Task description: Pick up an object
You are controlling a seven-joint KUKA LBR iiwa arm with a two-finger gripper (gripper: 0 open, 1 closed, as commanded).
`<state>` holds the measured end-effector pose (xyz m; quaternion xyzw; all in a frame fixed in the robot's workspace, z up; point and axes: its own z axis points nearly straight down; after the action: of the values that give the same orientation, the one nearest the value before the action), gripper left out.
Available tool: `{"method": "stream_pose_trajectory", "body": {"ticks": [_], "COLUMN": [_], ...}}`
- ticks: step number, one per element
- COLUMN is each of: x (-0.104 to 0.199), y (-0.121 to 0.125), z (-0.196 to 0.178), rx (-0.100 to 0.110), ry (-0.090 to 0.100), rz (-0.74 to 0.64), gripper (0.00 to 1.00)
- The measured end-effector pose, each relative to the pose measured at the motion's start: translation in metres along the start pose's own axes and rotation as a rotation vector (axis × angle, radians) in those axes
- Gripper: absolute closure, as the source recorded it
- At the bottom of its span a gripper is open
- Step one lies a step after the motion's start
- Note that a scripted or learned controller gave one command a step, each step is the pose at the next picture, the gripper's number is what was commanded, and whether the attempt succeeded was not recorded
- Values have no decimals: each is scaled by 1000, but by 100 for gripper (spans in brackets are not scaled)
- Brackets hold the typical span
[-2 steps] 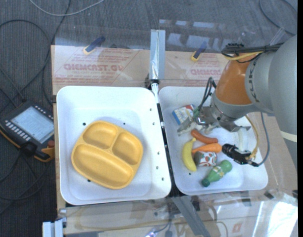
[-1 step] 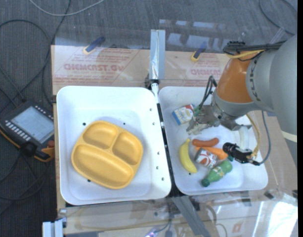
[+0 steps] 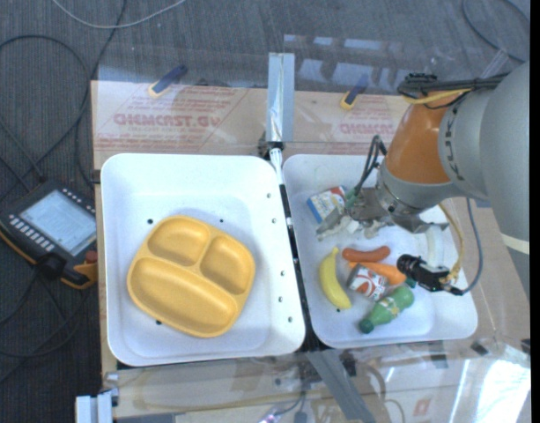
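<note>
Two shallow white bins sit side by side on the bench: left bin (image 3: pixel 120 236) w/ a yellow divided plate (image 3: pixel 191 274), right bin (image 3: pixel 446 324) w/ a cluster of toy food.

Writing: reddish mirrored lettering on the clear sheet (image 3: pixel 173 122) behind the bins, approx "CHEMCAST GV" reversed; same kind of print behind the right bin, too broken up to read. Small carton (image 3: pixel 326 204) has a blue/white printed face, text too small to make out. Can (image 3: pixel 367 281) carries a red/white label, also illegible. Handheld pendant (image 3: pixel 51 227) w/ lit screen lies on the floor left of the bench, screen content unreadable.

Objs in right bin: carton near back-left, just beside the gripper (image 3: pixel 347 225). Yellow banana (image 3: pixel 333 282) lies lengthwise nr the bin's left wall. Red-orange sausage (image 3: pixel 366 255) sits just behind the can, an orange carrot-like piece (image 3: pixel 388 272) touching the can's right side. Green bottle (image 3: pixel 387 310) lies tilted at the front, cap end toward front-left.

Gripper is low over the bin betw carton and sausage, pale finger (image 3: pixel 332 228) pointing left-down; spread looks narrow-ish but can't tell for sure, nothing seen between the fingers. Grey arm w/ orange band (image 3: pixel 419 148) comes in from the right.
</note>
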<state>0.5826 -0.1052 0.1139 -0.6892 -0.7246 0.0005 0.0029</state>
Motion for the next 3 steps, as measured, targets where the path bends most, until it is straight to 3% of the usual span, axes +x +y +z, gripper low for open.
{"method": "stream_pose_trajectory", "body": {"ticks": [1, 2, 3], "x": [-5, -10, -12], "y": [55, 7, 61], "z": [15, 23, 25], "rx": [-2, -18, 37], "ry": [-5, -10, 5], "rz": [31, -189, -231], "gripper": [0, 0, 0]}}
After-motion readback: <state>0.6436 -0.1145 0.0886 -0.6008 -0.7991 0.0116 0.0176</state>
